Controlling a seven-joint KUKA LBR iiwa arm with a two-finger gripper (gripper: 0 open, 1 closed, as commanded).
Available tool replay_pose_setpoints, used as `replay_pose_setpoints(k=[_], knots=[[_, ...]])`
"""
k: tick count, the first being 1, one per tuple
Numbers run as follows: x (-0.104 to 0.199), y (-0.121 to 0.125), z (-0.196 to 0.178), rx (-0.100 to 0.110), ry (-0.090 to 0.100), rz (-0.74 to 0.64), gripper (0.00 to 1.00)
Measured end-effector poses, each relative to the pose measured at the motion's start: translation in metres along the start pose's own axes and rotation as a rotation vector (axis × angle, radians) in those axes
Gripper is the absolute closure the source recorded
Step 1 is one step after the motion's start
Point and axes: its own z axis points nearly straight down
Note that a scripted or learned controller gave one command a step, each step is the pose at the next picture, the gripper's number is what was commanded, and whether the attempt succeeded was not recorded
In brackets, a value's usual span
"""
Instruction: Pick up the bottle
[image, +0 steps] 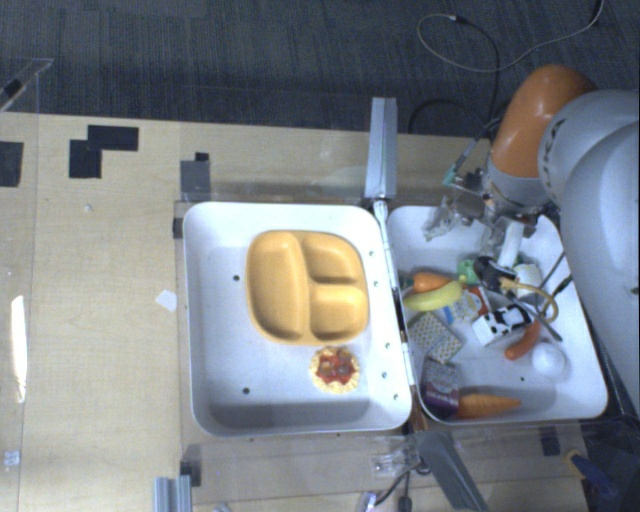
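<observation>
Main risk: wrong pick. The right bin (578, 385) is crowded, and the bottle is hard to tell apart. Best guess is the dark purple rounded thing (438, 386) in that bin's 7 o'clock corner, but I can't be sure. It sits against the bin wall, w/ a carrot (488, 405) touching it at 3 o'clock and a grey mesh pad (436, 338) just beside it at 12. A descent there could clip the wall or trap the carrot too, and a rounded body prob. slips out of a pinch.

Second risk: the gripper (463, 212) is at the bin's 12 o'clock end, well apart from that corner. A straight drop from here would land near the banana (436, 297) and a white printed item (497, 325), not the target.

Pose: the arm (590, 210) comes in from 3 o'clock, with the orange band (530, 115) above the wrist and the wrist angled down toward 9 over the bin's back edge. Whether the gripper is open or closed, can't tell; nothing is visibly held. The left bin (215, 300) on the counter isn't involved.
</observation>
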Motion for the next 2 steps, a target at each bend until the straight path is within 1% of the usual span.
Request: replay_pose_setpoints(k=[1,2], knots=[[0.002,0.002,-0.013,-0.005,0.001,-0.006,1.00],[-0.092,0.034,0.036,-0.004,-0.001,-0.018,1.00]])
